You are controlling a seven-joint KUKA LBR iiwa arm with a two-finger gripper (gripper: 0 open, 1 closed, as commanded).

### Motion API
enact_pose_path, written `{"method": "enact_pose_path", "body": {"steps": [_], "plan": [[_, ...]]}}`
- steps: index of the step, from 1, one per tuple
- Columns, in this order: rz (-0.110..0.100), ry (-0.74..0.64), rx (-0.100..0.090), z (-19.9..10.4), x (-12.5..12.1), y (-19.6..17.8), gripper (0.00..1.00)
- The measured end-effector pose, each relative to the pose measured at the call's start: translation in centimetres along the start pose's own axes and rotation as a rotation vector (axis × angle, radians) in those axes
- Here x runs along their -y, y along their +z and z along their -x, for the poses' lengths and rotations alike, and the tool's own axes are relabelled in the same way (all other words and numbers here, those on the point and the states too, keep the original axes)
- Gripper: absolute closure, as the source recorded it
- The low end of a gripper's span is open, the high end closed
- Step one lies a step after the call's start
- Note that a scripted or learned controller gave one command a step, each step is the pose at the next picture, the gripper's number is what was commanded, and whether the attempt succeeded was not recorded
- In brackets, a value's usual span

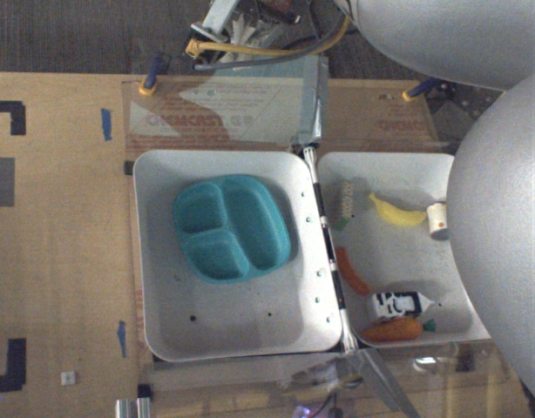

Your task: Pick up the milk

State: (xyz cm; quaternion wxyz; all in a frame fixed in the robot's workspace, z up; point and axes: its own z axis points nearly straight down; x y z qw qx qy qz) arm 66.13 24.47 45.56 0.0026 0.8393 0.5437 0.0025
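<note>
Overhead, my grey arm [494, 233] fills the right edge and upper right of the frame, curving over the right bin [385, 168]; how my end effector stands, I cannot tell. Milk [400, 303] lies at that bin's lower part, just above a carrot [394, 329]. Left bin [163, 320] holds a teal divided plate [231, 227].

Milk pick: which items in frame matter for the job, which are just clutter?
Job:
- milk, black-and-white carton lying in the right bin, near its front edge

Lying about:
- carrot, touching the milk's front side
- banana
- red pepper
- teal divided plate in the left bin
</note>
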Motion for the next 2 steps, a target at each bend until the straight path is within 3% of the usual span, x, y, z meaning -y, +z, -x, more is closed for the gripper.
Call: {"method": "enact_pose_path", "body": {"steps": [2], "plan": [[0.005,-0.014,-0.002,-0.6,0.5,-2.1,1.00]]}}
